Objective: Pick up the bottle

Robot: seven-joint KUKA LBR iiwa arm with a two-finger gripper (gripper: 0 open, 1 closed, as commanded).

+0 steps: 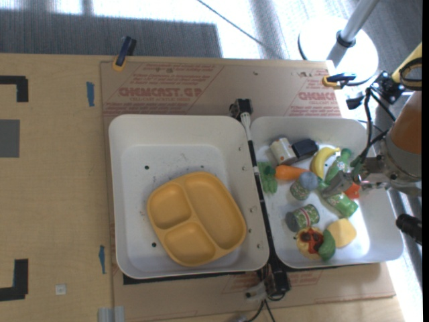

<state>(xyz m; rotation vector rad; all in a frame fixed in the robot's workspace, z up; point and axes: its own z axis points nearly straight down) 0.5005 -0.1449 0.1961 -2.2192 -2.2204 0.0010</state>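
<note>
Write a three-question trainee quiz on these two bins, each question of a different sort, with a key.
1. True or false: the yellow divided plate lies in the left bin.
2. Which item lies nearest the right bin's top left corner?
A. banana
B. carrot
C. small white-labelled container
3. Fill in: the tool hangs over the ____ bin, among the toy foods.

Key:
1. True.
2. C; the carrot sits just below it and the banana further right.
3. Right; the arm reaches in from that side.
</note>
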